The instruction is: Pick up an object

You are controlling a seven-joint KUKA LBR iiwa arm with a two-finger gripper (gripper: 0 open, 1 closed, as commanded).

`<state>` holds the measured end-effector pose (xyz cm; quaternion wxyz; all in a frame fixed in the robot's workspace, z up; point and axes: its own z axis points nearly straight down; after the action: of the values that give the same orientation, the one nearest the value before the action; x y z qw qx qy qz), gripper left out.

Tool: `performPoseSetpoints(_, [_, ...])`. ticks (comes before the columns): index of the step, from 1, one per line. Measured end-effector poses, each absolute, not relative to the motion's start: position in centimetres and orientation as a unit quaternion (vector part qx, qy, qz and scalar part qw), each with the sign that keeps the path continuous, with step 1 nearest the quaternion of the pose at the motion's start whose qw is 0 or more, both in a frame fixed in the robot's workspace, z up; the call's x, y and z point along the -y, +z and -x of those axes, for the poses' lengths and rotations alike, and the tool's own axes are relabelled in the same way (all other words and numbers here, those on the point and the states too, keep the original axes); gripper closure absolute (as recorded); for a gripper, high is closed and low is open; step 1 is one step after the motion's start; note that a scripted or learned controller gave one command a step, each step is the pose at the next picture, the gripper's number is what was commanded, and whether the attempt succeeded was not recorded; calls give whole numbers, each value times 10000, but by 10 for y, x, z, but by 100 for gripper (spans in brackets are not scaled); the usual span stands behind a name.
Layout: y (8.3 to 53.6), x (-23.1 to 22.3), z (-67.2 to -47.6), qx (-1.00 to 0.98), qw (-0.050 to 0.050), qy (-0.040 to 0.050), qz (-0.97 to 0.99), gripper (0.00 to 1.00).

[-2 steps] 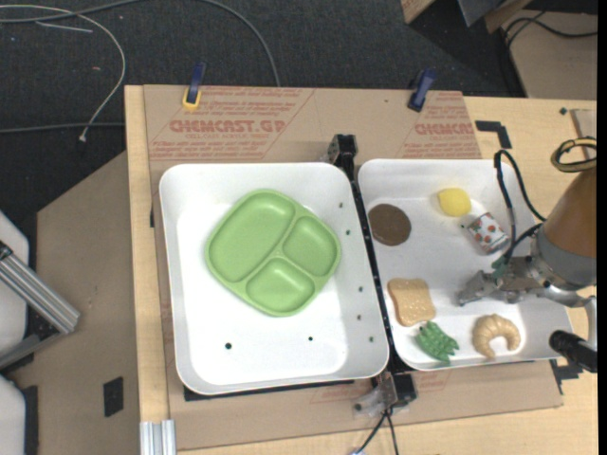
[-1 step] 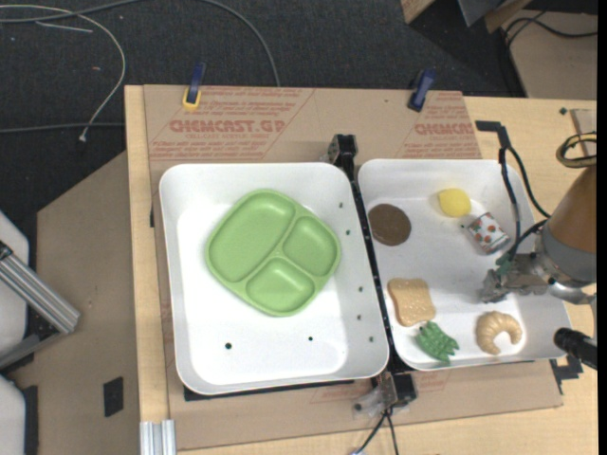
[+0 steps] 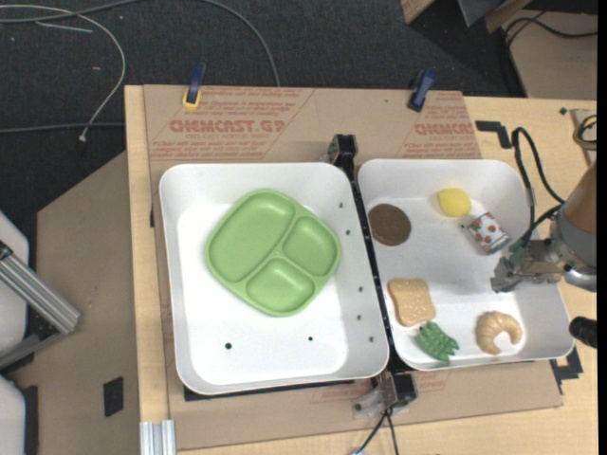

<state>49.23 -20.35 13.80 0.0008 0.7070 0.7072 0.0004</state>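
Cardboard reads "CHEMCAST GP"; end effector sits beside the croissant, grip state unclear.

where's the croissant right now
The croissant lies in the right bin's near right corner, right of the green toy and below the gripper.
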Motion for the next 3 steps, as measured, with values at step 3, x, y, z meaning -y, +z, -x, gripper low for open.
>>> performPoseSetpoints(3, [228,156,-496,-7085,-21,3,-7057,100])
